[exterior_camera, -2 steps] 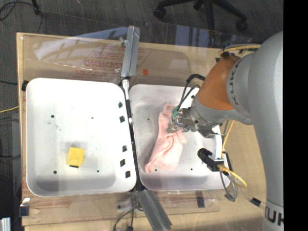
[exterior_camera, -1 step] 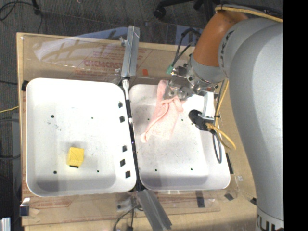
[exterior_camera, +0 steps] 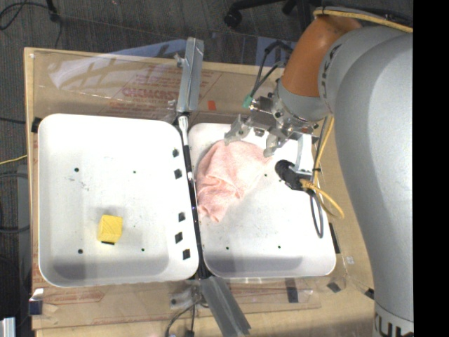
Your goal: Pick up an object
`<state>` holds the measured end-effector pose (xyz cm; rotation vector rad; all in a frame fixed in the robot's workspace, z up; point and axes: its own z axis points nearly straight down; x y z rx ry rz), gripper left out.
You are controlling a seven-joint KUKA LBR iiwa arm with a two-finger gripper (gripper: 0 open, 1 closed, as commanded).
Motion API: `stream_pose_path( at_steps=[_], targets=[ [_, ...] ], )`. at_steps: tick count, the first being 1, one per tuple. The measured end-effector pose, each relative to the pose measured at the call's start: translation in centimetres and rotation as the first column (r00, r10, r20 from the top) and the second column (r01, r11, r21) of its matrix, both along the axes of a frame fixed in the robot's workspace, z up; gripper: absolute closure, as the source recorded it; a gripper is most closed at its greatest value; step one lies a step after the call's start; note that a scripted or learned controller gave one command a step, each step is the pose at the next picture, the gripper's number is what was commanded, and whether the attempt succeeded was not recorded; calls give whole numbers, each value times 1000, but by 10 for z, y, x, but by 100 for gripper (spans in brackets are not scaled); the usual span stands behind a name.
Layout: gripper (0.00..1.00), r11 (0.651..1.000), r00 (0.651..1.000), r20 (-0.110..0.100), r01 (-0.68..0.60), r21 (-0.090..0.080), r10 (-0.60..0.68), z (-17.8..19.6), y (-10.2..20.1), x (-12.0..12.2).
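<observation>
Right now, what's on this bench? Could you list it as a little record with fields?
left bin: one small yellow block, near the front
right bin: crumpled pink cloth, toward its left side
gripper: at the cloth's far edge, fingers spread
arm: reaches in from the right
holding anything: not that I can see

- Two shallow white bins: one under the tool (exterior_camera: 254, 133), its bare floor at (exterior_camera: 280, 223), and one across the divider from the tool (exterior_camera: 105, 167).
- One crumpled pink cloth (exterior_camera: 224, 174), just below the tool, touching it.
- One small yellow block (exterior_camera: 110, 229), well apart from the tool, in the far bin.
- One bench (exterior_camera: 112, 83) carrying both bins.
</observation>
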<state>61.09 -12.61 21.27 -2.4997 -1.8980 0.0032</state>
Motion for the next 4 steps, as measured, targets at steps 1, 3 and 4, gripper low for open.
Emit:
stream_pose_path(
  at_steps=[1,3,4],
  targets=[
    [0,1000,1000,-1,-16,0,16,25,-14,7],
    [100,988,988,-4,-157,1,157,-111,22,-5],
    [100,1000,1000,0,-2,-1,2,-21,50,46]
  ],
)
